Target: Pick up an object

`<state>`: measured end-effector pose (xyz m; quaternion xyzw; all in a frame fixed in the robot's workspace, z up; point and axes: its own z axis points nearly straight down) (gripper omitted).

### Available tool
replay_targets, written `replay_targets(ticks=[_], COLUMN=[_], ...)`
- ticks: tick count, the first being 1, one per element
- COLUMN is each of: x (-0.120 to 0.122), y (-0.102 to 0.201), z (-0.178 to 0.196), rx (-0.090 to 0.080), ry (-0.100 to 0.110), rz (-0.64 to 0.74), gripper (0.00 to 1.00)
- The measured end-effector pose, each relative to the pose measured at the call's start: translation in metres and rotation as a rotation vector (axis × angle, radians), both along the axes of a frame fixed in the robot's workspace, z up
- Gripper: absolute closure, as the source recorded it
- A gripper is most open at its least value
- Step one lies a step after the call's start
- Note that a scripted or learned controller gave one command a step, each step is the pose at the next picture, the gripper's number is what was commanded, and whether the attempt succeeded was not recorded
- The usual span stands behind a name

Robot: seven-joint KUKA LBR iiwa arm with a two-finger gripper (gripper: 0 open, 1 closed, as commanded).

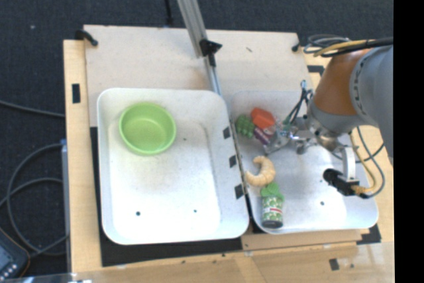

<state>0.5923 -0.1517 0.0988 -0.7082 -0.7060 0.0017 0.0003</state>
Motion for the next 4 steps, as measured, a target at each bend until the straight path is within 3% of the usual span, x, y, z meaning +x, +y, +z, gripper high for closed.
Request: replay_targets(ticks=[1, 4], x=[0.002, 0.015], y=[-0.001, -0.018], z=[0.013, 0.16], rx=[0.0, 0.0], ry=[-0.007, -0.01], rz=[-0.005, 0.006], gripper=[1.0, 1.0])
